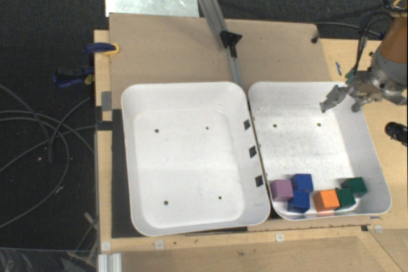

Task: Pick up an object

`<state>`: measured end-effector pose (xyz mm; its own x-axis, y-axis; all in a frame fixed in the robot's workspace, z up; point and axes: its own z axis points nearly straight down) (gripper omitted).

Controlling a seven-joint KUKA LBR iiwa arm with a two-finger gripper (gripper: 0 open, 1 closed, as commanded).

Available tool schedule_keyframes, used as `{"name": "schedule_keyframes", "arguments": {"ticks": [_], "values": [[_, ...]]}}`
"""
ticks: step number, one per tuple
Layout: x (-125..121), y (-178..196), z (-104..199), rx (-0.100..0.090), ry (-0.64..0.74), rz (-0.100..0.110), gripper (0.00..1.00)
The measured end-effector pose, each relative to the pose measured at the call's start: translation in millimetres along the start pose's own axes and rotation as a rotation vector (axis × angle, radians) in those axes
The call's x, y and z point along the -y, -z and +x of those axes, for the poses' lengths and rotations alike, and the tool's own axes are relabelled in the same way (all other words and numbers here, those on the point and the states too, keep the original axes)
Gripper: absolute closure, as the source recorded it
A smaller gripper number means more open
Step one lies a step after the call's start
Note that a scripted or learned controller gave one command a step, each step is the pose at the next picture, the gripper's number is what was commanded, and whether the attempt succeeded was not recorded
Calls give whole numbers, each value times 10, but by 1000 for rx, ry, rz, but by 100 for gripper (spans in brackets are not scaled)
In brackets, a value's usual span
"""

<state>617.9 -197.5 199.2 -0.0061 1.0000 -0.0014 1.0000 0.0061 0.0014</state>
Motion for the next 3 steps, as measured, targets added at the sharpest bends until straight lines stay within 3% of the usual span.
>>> {"name": "schedule_keyframes", "arguments": {"ticks": [1, 2, 3], "values": [[514, -249, 179, -3, -6, 5, 0], [357, 344, 441, 0, 3, -7, 0], [955, -1108, -83, -1, -9, 3, 0]]}}
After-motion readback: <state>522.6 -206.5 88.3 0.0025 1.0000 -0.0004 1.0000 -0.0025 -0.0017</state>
